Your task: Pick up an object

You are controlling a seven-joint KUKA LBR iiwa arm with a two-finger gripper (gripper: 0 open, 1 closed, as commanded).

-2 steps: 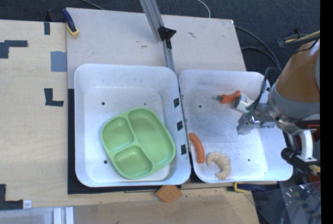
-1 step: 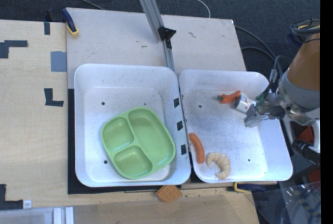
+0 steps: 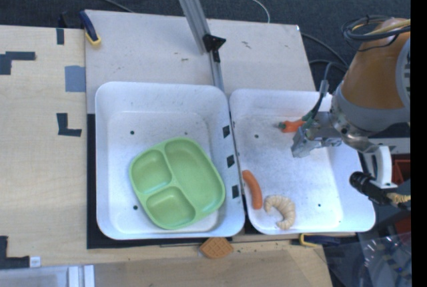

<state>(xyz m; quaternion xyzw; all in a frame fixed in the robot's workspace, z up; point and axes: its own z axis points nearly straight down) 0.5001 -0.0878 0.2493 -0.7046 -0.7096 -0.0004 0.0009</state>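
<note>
Two bins sit on the tabletop (image 3: pixel 153 45). In the right bin (image 3: pixel 347 212) we see an orange sausage (image 3: pixel 252 189), its long axis running from upper left to lower right, and beside it a curled croissant (image 3: pixel 281 210). Our pincer (image 3: pixel 301 145) hangs near a small orange piece (image 3: pixel 291 125), partly hidden; whether the pincer is open or closed we cannot tell. No writing is readable.

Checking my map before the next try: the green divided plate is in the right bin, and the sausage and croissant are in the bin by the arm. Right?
Not quite. The camera view shows the green divided plate in the left bin. The sausage and croissant are in the right bin, by the arm.
</note>
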